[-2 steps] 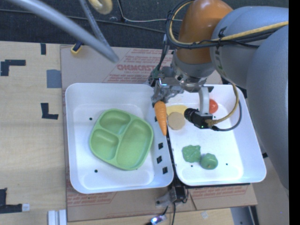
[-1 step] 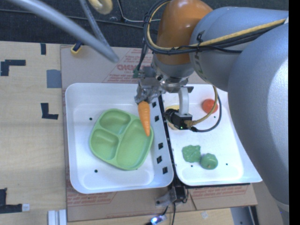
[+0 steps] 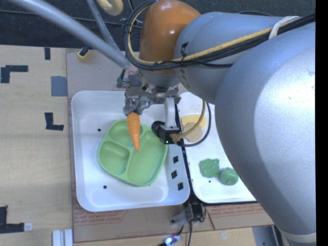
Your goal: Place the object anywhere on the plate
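Observation:
An orange toy carrot point(image 3: 134, 129) hangs point-down over the green divided plate point(image 3: 123, 158) in the left bin. Its thick top end sits between the fingers of my gripper point(image 3: 133, 110), which is shut on it. The carrot's tip hovers near the ridge between the plate's compartments; I cannot tell whether it touches the plate. The arm's orange band and grey wrist rise directly above the gripper.
The left white bin point(image 3: 84, 183) holds the plate. The right bin point(image 3: 225, 193) holds a green leafy toy point(image 3: 208, 167), a green round toy point(image 3: 228, 176) and a yellowish piece point(image 3: 192, 127). The arm covers most of the right bin.

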